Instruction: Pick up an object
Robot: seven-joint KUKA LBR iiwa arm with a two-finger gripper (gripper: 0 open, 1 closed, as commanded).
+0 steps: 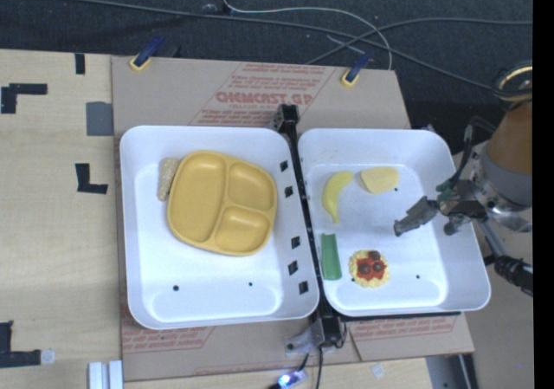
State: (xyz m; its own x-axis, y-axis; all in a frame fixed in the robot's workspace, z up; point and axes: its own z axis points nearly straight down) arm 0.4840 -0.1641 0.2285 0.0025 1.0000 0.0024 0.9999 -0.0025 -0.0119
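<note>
Left bin (138,231): contains a yellow compartment plate (222,202), lying flat toward the far side, with a tan, grainy slab (165,178), possibly a bread slice, tucked against and partly under its left edge. Right bin (433,288): holds four small items, all lying loose and apart from one another. A green stick (330,256) lies along the left wall; a yellow banana (335,192) sits beyond it; a pale yellow wedge (379,179) rests just right of the banana toward the far wall; a small pizza-like disc with red topping (370,267) lies near the front centre. The gripper (426,216) reaches in over the right rim at a slant, its dark fingertip (407,223) pointing left above bare bin floor between the wedge and the disc. Nothing is seen between the fingers; whether they are spread or closed cannot be determined at this angle. Judgement: no object has been secured yet; the disc and wedge are the nearest candidates, being unobstructed.
</note>
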